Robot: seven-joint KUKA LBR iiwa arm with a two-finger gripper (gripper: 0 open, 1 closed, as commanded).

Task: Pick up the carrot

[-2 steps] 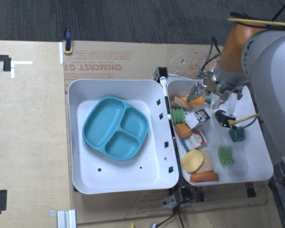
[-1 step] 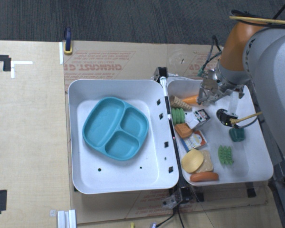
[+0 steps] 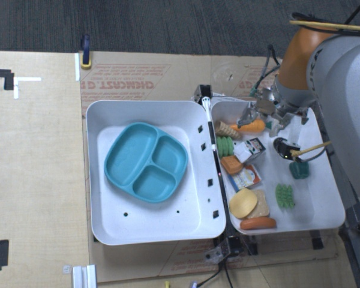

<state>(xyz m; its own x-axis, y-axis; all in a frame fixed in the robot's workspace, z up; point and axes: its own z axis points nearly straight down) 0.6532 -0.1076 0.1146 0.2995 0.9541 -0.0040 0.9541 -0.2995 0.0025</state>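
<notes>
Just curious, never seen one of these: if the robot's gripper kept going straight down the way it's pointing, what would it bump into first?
Most likely the carrot, lying right under the gripper at the far end of the right bin. Height is hard to judge from above.

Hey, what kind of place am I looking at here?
Probably a robot test bench in a lab, not a kitchen. A grey arm reaches over two white bins, toy food like a carrot fills one, and the bench is bare board and cardboard.
</notes>
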